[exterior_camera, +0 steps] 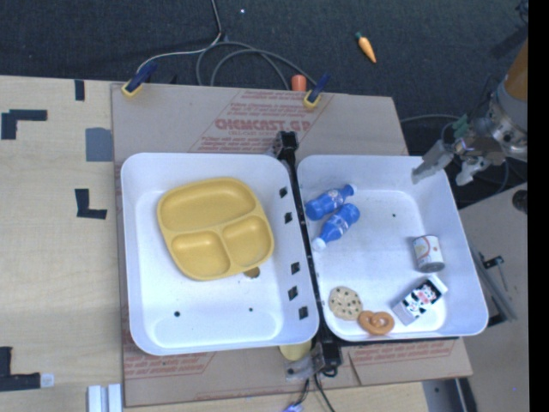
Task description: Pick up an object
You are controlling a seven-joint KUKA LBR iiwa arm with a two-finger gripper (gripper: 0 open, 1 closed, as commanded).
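We saw golden pretzel [376, 322], round cookie [345, 302], black-white carton [419, 299] at near edge of right white bin [388, 204]. Further: small grey can [427, 252], two blue bottles [334, 212]. Yellow divided plate [215, 227] lay in left white bin [146, 316]. Gripper [448, 163] hovered at far right rim, fingers spread, grasping nothing.

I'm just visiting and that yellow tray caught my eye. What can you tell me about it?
The yellow tray is a glossy, plastic-looking divided plate with rounded corners and three compartments: one long, two smaller. It lies flat, turned slightly askew, in the left white bin, toward its far side. Something small and brownish peeks out at its near edge.
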